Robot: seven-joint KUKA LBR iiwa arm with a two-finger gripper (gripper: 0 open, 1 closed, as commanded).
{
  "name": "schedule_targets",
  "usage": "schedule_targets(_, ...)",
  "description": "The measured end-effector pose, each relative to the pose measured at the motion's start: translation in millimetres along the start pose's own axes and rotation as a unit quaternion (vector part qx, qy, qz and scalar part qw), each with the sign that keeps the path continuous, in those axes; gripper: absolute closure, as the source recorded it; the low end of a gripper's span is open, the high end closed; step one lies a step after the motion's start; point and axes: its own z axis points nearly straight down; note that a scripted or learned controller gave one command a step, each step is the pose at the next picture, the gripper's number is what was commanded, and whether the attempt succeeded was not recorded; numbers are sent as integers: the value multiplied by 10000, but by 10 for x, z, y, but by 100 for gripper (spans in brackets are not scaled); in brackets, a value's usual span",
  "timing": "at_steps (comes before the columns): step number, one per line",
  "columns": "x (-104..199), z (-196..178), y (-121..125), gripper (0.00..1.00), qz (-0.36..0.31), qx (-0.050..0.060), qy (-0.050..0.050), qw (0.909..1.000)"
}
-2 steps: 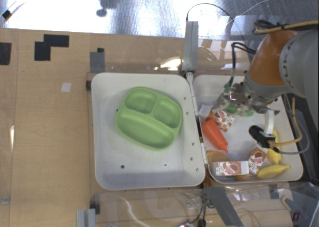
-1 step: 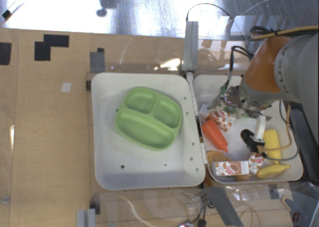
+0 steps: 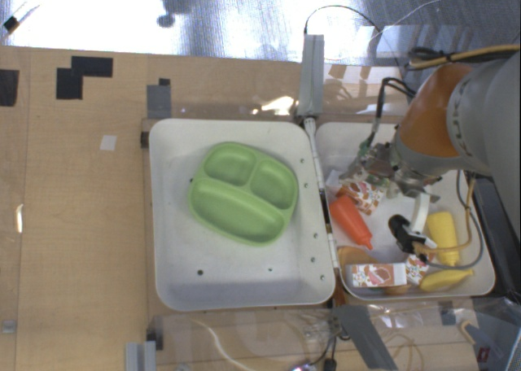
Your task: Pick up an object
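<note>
Arm: grey with an orange band, reaching in from the right over the right shallow white bin (image 3: 342,140).
Gripper: the gripper (image 3: 376,168) is low over the back half of the right bin; its opening cannot be told, and nothing is seen held.
Nearest object: a small red-and-white patterned carton (image 3: 368,196), just beneath the gripper.
Other objects in the right bin: an orange plastic carrot (image 3: 350,219) beside the carton; a rectangular red-and-white box (image 3: 377,274) at the front wall; a yellow plastic banana (image 3: 444,280) in the front right corner.
Left shallow white bin (image 3: 236,296): a green three-compartment plastic plate (image 3: 244,192), lying flat.
Tabletop: pale wooden tabletop (image 3: 73,223) carrying both bins.
</note>
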Motion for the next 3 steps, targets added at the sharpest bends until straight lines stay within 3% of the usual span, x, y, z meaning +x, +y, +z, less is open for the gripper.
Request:
schedule_targets(1,303,-765,-311,0,-1152,300,-36,9929)
schedule_targets(2,-91,97,-40,0,-1278,305,-38,9913)
schedule_targets(3,-80,-11,-20,100,-1283,286,-33,9913)
